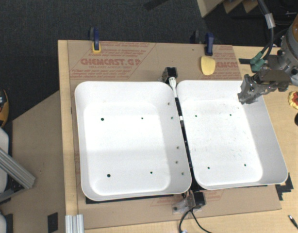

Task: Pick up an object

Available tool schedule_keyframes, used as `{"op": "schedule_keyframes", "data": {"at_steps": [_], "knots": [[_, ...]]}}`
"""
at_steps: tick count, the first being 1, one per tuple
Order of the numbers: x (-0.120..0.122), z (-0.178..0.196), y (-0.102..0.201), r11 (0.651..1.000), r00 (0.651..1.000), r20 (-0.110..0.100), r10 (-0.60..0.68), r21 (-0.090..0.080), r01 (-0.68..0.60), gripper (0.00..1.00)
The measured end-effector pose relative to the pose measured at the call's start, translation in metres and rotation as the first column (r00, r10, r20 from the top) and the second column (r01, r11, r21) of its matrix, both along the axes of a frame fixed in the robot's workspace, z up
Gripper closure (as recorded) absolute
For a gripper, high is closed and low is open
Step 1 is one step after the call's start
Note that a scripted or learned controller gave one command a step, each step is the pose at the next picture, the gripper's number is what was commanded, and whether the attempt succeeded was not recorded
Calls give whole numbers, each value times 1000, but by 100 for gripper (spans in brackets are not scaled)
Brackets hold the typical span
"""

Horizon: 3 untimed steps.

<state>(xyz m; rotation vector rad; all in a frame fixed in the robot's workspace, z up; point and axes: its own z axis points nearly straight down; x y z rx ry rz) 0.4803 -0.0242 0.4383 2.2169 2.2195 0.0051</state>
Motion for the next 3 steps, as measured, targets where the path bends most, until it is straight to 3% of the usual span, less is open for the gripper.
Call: {"op": "schedule_keyframes", "data": {"at_steps": [1, 2, 3], "knots": [[62, -106, 33, 1000, 1000, -11, 2, 1, -2, 100], [58, -79, -96, 1000, 1000, 0, -15, -6, 15, 100], [90, -188, -45, 1000, 1000, -12, 3, 3, -3, 100]]}}
